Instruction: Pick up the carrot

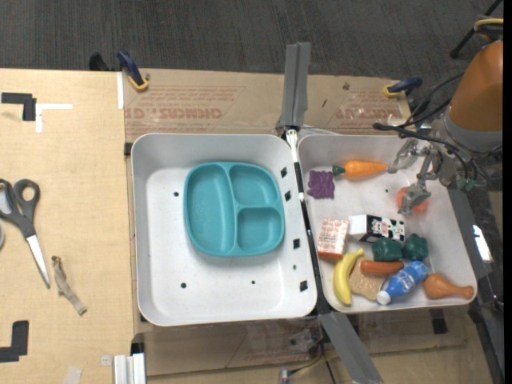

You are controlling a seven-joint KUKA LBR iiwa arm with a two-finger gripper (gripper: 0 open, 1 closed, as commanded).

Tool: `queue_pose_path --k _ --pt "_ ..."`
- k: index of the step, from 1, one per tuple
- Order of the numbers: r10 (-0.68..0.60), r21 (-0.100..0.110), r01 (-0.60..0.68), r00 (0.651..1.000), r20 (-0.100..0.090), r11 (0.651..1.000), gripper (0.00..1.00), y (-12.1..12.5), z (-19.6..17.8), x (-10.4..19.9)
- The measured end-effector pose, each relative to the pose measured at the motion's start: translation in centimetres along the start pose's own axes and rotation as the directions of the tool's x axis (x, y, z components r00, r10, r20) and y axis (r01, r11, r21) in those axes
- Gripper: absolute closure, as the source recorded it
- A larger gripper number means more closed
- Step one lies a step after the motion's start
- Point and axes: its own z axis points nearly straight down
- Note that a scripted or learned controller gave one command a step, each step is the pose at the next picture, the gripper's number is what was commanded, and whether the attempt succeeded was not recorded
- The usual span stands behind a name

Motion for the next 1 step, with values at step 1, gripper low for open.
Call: queue_pose_path --k 1 --pt "0.214 0.000 -0.214 0.977 0.000 0.977 0.00 3.51 1.63 -2.41"
